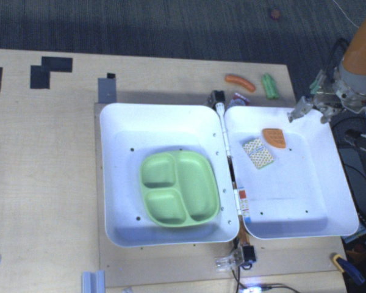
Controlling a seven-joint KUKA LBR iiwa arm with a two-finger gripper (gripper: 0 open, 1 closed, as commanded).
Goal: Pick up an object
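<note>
A wooden bench (43, 163) bears two white bins (293, 194). The orange object (274, 137) lies in the right bin, left of the gripper (309, 110) and below it. Finger state cannot be determined.

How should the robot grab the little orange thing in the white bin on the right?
The orange piece looks small and flat, lying on the right bin floor beside the patterned packet. Probably best from straight above, fingers closing across its narrower width, on the edges away from the packet.
</note>
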